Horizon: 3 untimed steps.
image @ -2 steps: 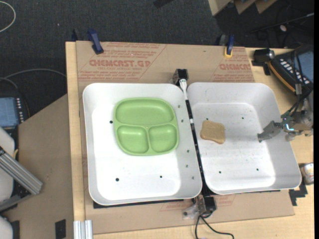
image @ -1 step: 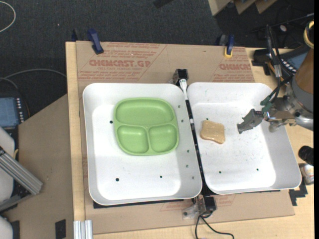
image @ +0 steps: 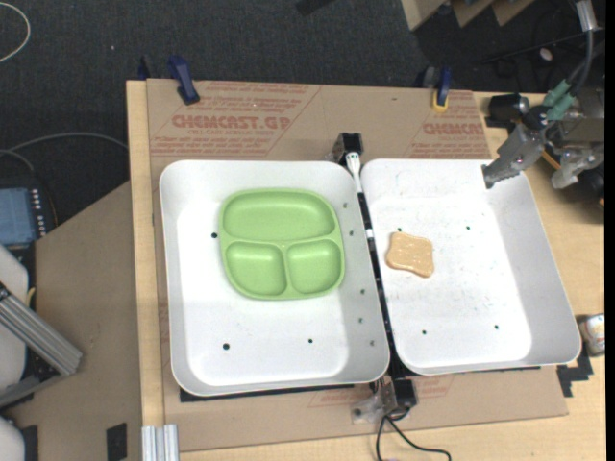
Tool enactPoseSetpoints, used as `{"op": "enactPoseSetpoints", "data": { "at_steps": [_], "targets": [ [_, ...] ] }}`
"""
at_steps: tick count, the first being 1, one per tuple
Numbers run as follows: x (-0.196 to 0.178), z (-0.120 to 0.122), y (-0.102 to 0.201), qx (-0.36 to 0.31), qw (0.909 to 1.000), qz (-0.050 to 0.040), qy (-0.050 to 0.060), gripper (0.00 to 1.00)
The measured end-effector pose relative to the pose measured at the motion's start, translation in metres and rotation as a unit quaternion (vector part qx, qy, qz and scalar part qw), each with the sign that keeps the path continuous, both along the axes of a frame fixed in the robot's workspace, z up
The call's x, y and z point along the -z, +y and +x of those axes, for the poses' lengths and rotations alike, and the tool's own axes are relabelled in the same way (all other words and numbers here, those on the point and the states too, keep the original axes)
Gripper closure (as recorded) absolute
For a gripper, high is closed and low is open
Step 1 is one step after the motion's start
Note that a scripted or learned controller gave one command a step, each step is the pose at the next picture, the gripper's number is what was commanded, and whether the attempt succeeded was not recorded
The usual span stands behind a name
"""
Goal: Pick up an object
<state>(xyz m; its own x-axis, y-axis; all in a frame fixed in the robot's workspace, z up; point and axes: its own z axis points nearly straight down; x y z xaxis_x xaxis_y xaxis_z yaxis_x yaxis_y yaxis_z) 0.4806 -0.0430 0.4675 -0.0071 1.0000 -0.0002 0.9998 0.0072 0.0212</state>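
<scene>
A tan, toast-like slice (image: 410, 254) lies flat in the right bin (image: 500, 334), left of its middle. A green three-compartment plate (image: 282, 243) rests in the left bin (image: 192, 334), nothing in its compartments. My gripper (image: 502, 164) hangs over the far right corner of the right bin, well up and to the right of the slice, and touches neither object. Nothing shows in its grasp.
A black divider strip (image: 368, 248) runs between the two bins. Blue and yellow clamps (image: 183, 80) hold the cardboard base at the back. Cables and arm hardware (image: 567, 133) crowd the right edge beyond the bin.
</scene>
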Motion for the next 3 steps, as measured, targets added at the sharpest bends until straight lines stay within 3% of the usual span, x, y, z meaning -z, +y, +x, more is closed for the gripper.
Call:
{"op": "enactPoseSetpoints", "data": {
  "at_steps": [1,2,3],
  "targets": [
    [-0.073,-0.001,0.065,-0.001,1.0,0.0011,0.005,0.0],
    [-0.067,-0.001,0.136,-0.001,1.0,0.0006,0.009,0.0],
    [-0.079,-0.001,0.132,0.003,1.0,0.0004,0.007,1.0]
  ]
}}
